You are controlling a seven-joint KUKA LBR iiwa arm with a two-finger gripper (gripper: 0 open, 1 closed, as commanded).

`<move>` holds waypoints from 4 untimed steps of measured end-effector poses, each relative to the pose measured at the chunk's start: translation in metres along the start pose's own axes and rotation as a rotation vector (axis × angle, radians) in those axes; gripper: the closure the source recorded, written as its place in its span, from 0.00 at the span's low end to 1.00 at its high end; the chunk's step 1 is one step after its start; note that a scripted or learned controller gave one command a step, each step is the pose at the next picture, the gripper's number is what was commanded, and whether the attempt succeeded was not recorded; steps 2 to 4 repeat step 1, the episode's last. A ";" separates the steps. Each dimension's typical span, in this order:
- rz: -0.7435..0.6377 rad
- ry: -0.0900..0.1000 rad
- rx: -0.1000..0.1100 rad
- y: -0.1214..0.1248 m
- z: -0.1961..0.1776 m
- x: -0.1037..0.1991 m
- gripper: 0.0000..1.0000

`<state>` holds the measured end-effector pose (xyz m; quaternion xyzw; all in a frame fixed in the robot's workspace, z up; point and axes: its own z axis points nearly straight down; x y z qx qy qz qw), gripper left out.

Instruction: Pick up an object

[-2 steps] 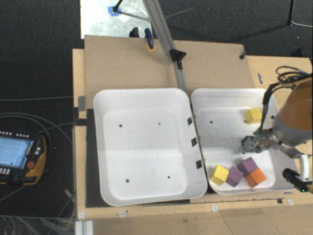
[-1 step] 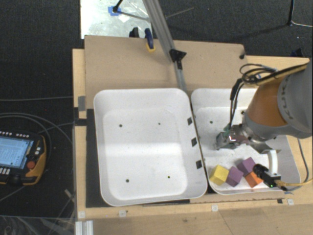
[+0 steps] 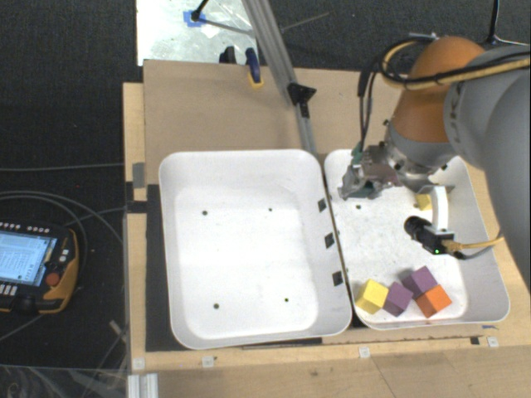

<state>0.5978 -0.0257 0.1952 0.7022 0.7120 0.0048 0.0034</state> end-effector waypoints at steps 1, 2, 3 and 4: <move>0.004 0.001 0.014 -0.093 -0.029 0.059 1.00; 0.004 0.001 0.014 -0.093 -0.029 0.059 1.00; 0.004 0.001 0.014 -0.093 -0.029 0.059 1.00; 0.004 0.001 0.014 -0.093 -0.029 0.059 1.00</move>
